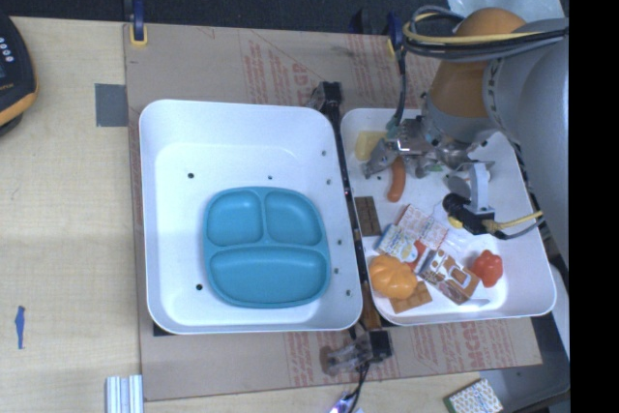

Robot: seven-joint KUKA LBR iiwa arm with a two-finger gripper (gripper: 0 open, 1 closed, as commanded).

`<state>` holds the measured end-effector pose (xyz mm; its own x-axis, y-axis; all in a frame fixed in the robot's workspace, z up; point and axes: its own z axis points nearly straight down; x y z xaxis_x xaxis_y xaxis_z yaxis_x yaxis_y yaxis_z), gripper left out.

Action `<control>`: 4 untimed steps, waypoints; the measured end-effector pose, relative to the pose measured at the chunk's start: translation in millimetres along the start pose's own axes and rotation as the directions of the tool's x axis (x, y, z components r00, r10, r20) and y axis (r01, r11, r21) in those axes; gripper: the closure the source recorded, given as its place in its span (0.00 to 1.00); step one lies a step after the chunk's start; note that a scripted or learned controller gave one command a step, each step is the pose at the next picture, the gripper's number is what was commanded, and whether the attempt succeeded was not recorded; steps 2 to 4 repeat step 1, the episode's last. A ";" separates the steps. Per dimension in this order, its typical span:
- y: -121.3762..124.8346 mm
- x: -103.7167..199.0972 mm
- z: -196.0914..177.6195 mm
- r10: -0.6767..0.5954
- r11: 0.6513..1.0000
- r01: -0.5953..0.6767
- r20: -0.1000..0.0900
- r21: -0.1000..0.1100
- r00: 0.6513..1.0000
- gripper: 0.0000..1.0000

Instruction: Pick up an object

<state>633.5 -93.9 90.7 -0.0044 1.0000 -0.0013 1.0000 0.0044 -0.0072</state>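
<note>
Gripper low over the right bin's upper left, by the hot dog.

My gripper [401,153] sits just above the toy hot dog [396,181] in the right bin [527,300], presumably lined up to grab it (my guess). I cannot tell the hand's state. The hot dog is small, orange-red, lying lengthwise near the yellow piece [365,146]. The left bin [164,126] holds a blue divided plate [265,246].

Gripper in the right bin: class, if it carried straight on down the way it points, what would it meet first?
Probably the orange sausage, lying just below the gripper, then the right bin floor. Depth is hard to judge from above.
</note>
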 end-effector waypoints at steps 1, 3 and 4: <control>1.4 -0.8 -12.2 -0.001 1.000 0.001 0.001 -0.002 1.000 1.00; 1.4 -0.8 -12.2 -0.001 1.000 0.001 0.001 -0.002 1.000 1.00; 1.4 -0.8 -12.2 -0.001 1.000 0.001 0.001 -0.002 1.000 1.00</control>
